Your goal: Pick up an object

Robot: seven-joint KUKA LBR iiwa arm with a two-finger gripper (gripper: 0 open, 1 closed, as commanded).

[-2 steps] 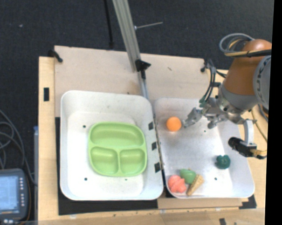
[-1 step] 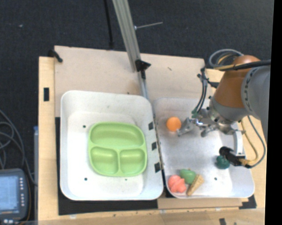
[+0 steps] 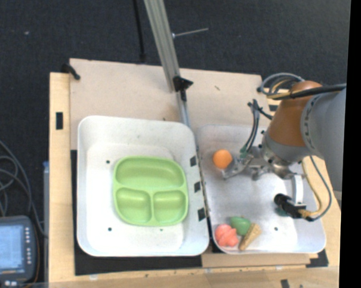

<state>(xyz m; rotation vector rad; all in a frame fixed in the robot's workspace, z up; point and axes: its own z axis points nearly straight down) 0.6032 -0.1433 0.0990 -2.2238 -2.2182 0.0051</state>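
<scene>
Where the grey metal arm with its orange band reaches in from the right, its two-finger gripper hangs low over the right-hand shallow white plastic bin, close to that bin's upper left part. I cannot tell from here how the hand is set; the metal tip is too small and dark against the bin floor. Just beside that tip, to its upper left, sits a small smooth orange ball, near it or touching, and I see nothing held in the hand. Down at the near left corner of the same bin lies a little cluster: a pink, lumpy, rounded toy, a green rounded toy just above it, and a tan cone-shaped piece leaning against them on the right. Black cables loop from the wrist across the bin's right side. The left-hand shallow white bin has rounded corners and holds a glossy lime-green plastic tray with three compartments, lying flat near its middle. A slanted aluminium post rises from the pale wooden bench behind the bins.
</scene>
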